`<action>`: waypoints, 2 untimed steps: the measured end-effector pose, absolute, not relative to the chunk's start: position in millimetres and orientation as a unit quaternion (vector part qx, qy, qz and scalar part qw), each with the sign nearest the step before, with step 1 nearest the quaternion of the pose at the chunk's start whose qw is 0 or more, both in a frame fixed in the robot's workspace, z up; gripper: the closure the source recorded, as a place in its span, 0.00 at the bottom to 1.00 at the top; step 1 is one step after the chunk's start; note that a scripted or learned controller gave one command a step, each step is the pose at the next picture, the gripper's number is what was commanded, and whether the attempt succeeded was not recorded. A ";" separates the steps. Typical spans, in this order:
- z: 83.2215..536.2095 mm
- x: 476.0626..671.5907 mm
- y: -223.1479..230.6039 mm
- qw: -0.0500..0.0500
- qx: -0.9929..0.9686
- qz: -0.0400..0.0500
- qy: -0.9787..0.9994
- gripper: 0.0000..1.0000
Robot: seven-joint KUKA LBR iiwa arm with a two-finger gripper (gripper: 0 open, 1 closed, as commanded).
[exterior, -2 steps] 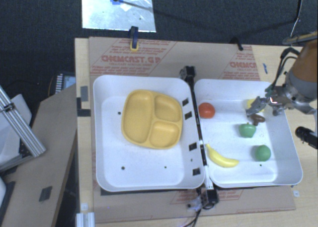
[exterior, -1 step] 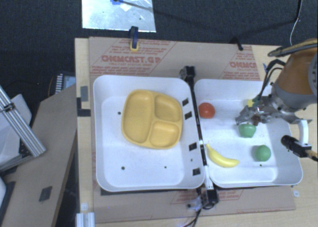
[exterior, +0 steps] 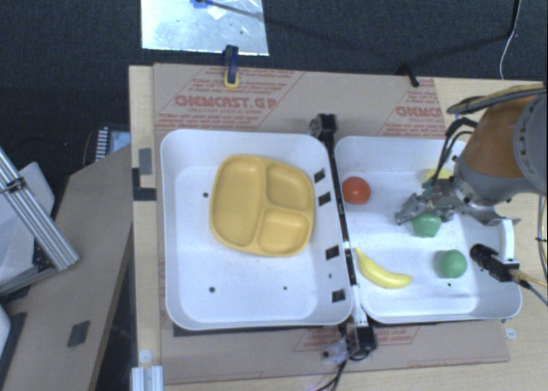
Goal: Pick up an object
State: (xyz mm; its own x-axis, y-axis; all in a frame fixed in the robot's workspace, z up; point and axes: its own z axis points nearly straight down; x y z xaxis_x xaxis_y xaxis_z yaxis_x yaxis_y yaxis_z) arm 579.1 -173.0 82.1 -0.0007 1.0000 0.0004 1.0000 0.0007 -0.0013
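My tool [exterior: 419, 210] is low in the right bin [exterior: 377, 295], right at a green ball [exterior: 426, 226] near the bin's middle. I cannot tell how my tool is set or whether it has hold of anything. I judge this the closing-in step on that ball. A second green ball [exterior: 451, 263], a banana [exterior: 382, 271] and a red ball [exterior: 356, 190] lie nearby. Next I need a firm grip, then a straight lift. The yellow divided plate [exterior: 261, 204] sits in the left bin [exterior: 193, 295].
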 end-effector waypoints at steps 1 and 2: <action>95.8 580.8 -173.8 -0.002 -0.707 -0.001 -0.707 1.00; 140.3 577.3 -173.7 -0.002 -0.707 -0.001 -0.707 1.00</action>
